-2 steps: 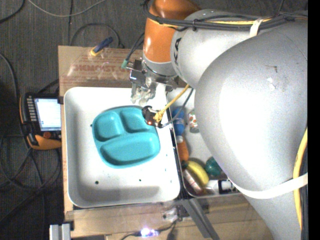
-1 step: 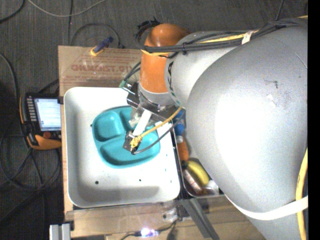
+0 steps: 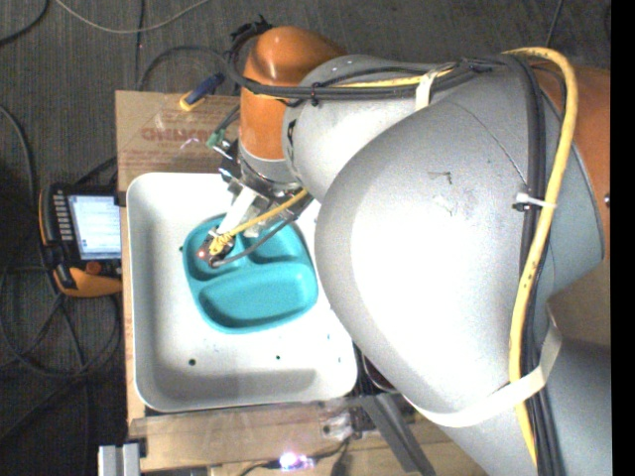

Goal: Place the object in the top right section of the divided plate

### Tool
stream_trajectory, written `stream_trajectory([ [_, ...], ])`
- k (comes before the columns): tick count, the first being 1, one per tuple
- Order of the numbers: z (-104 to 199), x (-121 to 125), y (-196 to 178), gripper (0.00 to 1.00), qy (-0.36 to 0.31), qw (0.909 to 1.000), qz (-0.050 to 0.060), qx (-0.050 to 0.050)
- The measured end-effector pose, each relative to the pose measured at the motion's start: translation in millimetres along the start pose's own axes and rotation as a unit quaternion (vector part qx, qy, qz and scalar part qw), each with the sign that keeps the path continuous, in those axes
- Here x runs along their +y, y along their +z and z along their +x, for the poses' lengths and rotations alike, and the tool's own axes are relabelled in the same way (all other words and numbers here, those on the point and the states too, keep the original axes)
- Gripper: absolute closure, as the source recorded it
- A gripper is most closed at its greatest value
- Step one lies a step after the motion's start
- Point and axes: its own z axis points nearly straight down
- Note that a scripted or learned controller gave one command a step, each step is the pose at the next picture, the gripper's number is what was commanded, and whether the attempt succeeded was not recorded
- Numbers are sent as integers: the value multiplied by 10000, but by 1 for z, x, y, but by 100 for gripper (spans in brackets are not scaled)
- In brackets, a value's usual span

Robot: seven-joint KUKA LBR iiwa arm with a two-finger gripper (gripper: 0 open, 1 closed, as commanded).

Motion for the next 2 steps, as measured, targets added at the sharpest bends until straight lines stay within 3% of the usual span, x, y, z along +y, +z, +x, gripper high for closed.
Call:
stream_trajectory([
  [1,-1,39,-24,100,-734,9973,-12,3],
  [2,-56,-10,6,100,-762,9971,12,-1],
])
